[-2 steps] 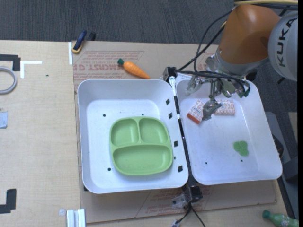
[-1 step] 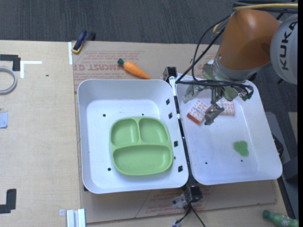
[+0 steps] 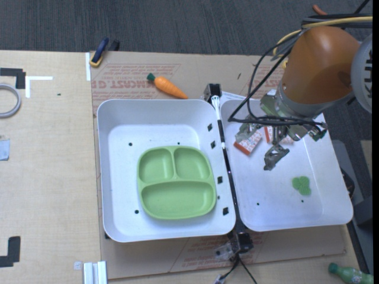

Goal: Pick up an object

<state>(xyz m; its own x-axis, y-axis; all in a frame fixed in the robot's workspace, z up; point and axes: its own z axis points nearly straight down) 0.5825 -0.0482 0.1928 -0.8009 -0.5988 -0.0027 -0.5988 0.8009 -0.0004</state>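
Wide table [image 3: 53, 176] covered with cardboard, carrying two white bins close together, probably for keeping loose things within reach. Grey arm [image 3: 320, 64] with orange band reaching in from the right, hanging over the right bin [image 3: 320, 212]. In the left bin [image 3: 118, 123], lying flat, a green divided plate [image 3: 176, 182]. Gripper [image 3: 275, 157] lowered into the right bin, pointing down just beside a red-and-white packet [image 3: 249, 141]; open or closed, cannot tell, and nothing seen held. Packet near the far left corner of its bin, partly behind cables, seemingly the nearest candidate; long axis apparently slanting from near-left to far-right. Outside, beyond the bins, a toy carrot [image 3: 169, 86]. Smallest, a green piece [image 3: 302, 185] on the right bin's floor.
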